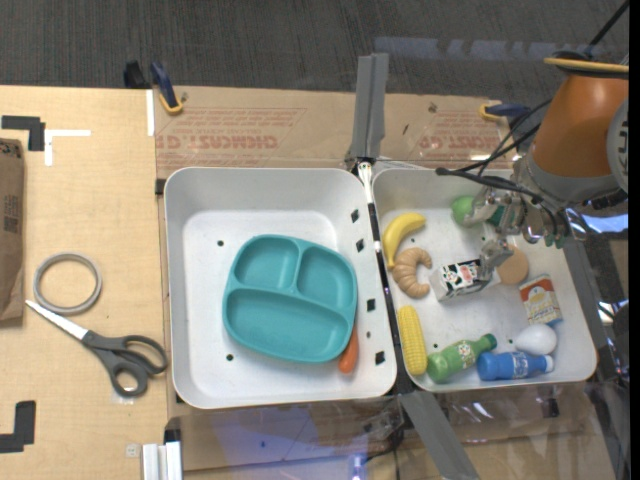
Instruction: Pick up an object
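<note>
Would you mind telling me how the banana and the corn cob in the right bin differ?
The banana is curved, while the corn cob is straight. The banana's skin looks smooth; the corn cob looks bumpy with kernels. The banana lies in the far half of the right bin, the corn cob toward the near edge. Both are yellow, lie flat, and sit close to the bin's left wall.

Black-and-white carton (465,277), tilted, centre of right-hand bin, right of frame; beside croissant (412,271), below gripper (497,251); tan ball (513,268) adjacent.
</note>
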You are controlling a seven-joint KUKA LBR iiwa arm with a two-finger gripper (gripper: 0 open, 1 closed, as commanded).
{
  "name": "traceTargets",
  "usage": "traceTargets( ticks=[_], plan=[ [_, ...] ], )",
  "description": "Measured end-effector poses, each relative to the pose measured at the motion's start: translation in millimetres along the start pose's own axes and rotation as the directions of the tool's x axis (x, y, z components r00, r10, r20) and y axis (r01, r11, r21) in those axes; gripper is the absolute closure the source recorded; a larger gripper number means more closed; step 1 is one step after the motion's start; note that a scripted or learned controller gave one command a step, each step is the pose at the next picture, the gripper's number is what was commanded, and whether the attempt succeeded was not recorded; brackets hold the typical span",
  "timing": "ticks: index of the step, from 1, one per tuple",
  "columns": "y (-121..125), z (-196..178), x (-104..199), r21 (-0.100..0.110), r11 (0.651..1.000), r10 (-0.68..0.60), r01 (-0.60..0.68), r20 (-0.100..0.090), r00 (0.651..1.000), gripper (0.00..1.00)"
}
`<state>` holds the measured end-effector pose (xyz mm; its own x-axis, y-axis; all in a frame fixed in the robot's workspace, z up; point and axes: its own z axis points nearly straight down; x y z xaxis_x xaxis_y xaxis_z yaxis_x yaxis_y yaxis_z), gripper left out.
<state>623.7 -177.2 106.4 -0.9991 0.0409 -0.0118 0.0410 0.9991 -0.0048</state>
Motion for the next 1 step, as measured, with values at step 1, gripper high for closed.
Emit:
traceTargets(
  ticks=[1],
  plan=[
    [-4.8,-0.2,4.0,0.001,0.99,0.141,-0.141,0.005,0.99,0.0]
  ],
)
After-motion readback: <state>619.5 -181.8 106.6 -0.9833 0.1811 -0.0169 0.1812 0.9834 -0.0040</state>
